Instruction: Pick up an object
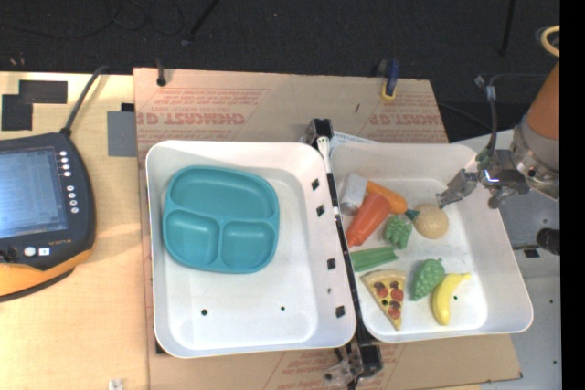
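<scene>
Camera view: the gripper (454, 192) sat at the right of the frame, above the right bin (498, 310), just beside the beige ball (431, 221). Whether its fingers were apart or closed could not be told. The right bin held a carrot (370, 215), broccoli (397, 231), a pizza slice (388, 296), grapes (427, 278) and a banana (446, 297). The left bin (238, 315) held a teal divided plate (219, 219).

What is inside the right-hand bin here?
The right bin holds toy food: a carrot, broccoli, an onion-like ball, a green bean, a pizza slice, grapes and a banana. A pale packet lies partly covered by the carrot.
</scene>
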`<state>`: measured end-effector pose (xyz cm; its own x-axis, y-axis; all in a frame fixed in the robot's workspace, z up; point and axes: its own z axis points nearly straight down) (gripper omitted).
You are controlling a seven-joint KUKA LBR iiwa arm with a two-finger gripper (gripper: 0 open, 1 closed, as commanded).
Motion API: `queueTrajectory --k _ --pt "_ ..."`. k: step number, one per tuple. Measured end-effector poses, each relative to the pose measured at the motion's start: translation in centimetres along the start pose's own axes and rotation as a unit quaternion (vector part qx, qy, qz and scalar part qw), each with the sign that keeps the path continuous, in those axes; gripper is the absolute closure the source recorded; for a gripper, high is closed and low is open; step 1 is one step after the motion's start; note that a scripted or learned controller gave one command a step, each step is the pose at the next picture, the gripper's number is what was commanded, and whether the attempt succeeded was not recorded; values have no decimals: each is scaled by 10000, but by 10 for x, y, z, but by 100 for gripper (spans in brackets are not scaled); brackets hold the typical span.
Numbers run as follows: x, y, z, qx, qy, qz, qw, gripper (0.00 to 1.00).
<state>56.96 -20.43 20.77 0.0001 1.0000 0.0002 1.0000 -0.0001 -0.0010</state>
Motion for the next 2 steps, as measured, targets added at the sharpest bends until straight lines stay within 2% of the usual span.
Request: queueTrajectory --k 1,2 --pt "-8 -42 125 20 7 6 10000 0" --pt "-11 -40 110 4 5 25 10000 100"
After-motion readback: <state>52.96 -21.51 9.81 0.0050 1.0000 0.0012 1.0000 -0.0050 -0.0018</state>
